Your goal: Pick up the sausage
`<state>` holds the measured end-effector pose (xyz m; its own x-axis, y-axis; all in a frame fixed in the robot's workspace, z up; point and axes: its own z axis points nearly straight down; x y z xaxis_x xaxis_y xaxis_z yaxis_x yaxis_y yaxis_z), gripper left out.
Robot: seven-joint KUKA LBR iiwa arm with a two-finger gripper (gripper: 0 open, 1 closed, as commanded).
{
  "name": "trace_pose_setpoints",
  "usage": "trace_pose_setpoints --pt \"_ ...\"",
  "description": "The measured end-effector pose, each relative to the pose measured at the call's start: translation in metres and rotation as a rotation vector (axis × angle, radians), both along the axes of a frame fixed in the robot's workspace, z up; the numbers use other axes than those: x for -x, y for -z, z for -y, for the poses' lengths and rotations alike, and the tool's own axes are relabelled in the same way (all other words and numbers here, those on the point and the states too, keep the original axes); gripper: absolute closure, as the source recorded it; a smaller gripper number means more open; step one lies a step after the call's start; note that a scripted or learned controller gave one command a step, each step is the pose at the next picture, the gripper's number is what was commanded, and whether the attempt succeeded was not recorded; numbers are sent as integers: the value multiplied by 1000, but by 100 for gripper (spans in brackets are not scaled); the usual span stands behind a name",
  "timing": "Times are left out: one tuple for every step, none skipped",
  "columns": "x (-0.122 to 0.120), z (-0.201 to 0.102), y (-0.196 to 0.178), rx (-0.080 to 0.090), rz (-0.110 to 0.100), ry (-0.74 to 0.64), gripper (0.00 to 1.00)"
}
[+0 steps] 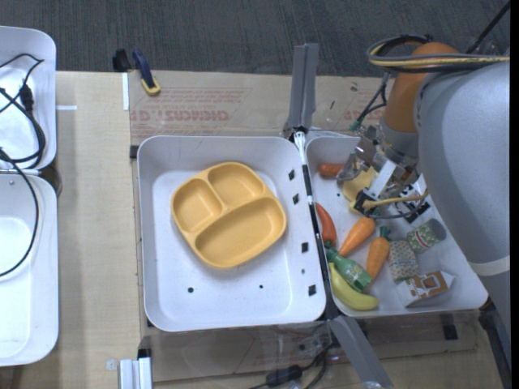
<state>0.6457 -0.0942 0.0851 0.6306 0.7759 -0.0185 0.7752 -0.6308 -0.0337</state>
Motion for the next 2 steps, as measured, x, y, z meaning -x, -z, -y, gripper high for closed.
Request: trace_pose_setpoints --pt "1 0 -1 3 -3 207 0" --pt "17 21 -23 20 29 588 0"
